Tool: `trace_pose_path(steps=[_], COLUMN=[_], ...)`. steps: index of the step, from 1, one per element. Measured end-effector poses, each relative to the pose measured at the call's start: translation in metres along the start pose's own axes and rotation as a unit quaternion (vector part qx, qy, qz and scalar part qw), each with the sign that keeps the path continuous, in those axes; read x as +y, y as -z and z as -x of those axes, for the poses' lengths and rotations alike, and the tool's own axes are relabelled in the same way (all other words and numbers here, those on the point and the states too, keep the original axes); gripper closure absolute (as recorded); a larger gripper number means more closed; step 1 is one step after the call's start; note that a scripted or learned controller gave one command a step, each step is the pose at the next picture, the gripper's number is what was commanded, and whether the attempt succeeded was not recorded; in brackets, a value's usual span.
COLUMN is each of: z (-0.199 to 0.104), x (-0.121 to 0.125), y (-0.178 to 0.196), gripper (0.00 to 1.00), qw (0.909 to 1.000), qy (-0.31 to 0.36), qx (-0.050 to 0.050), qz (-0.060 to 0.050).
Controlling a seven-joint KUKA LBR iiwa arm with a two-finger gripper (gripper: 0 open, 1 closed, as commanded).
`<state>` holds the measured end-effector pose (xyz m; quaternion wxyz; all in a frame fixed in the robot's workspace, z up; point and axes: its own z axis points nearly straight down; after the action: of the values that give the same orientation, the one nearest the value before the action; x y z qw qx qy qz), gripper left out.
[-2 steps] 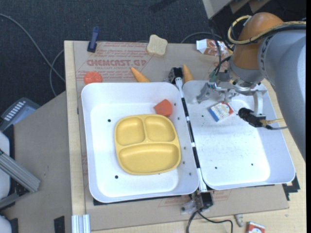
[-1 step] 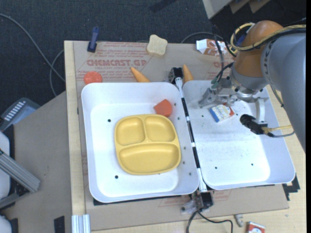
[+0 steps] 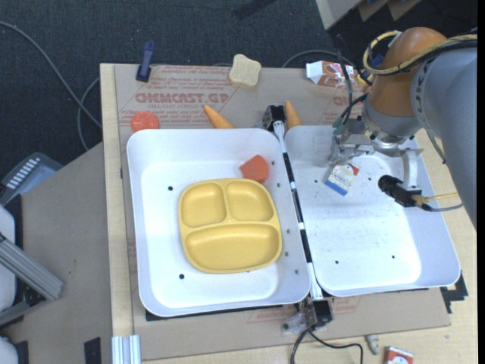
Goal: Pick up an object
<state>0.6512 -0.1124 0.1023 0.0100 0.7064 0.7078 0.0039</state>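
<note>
White plastic on both bins: shallow, smooth, rounded corners. The right bin (image 3: 394, 271) has a floor speckled w/ tiny dark dots.

Obj I'm watching is a small packet (image 3: 342, 180). It's flat, approx rectangular, white w/ a blue lower edge and a red patch, and lies skewed. It sits in the right bin near the far-left corner, w/ bare floor around it.

The gripper (image 3: 345, 152) is pale metal and hangs right over the packet's far end. I can't tell if it touches the packet, or whether the jaws are apart or together from this angle.

In the left bin (image 3: 151, 226) there's a glossy yellow divided plate (image 3: 229, 224), 3 compartments, about centre. An orange-red block (image 3: 256, 167) sits just beside the plate's far-right corner, near the bin's right wall.

On the brown printed board (image 3: 182, 89) past the bins' far edges:
- a blue marker-like stick (image 3: 145, 61) at the far-left corner
- a toy bread slice (image 3: 245, 70) at the far edge
- an orange round piece (image 3: 144, 120)
- two orange carrot-like cones (image 3: 218, 117), the 2nd (image 3: 292, 114) by the gap between the bins
</note>
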Motion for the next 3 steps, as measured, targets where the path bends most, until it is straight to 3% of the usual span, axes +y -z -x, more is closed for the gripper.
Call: trace_pose_path(steps=[1, 2, 3], z=[0.000, 0.009, 0.011], x=[0.000, -0.007, -0.006], y=[0.000, -0.012, -0.001], gripper=[0.00, 0.00, 1.00], qw=[1.0000, 1.0000, 1.0000], qy=[0.000, 0.000, -0.001], qx=[0.000, 0.004, 0.001], qz=[0.000, -0.003, -0.001])
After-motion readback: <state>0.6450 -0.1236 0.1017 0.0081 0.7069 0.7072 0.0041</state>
